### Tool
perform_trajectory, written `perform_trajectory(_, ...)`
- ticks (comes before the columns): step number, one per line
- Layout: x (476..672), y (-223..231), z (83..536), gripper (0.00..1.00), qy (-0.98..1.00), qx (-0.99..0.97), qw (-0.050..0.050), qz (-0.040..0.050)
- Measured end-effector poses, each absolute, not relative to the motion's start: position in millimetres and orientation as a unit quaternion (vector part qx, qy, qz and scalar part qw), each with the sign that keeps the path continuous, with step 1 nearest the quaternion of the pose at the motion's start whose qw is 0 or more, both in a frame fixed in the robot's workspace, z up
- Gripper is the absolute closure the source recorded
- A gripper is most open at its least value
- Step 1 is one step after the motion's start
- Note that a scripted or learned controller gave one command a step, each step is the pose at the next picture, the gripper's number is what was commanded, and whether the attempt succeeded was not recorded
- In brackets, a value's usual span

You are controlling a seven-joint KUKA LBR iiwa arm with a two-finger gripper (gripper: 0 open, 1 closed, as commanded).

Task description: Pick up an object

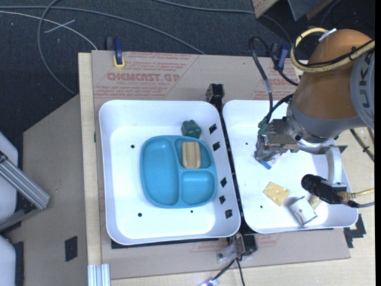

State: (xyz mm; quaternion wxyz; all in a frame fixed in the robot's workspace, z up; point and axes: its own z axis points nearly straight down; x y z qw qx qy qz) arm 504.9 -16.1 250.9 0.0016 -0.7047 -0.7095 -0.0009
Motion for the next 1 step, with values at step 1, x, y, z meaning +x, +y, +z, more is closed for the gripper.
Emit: perform_trajectory(1, 514.1, 46.3, 247.4, 1.00, -0.710, -0.705, 0.001, -0.0009)
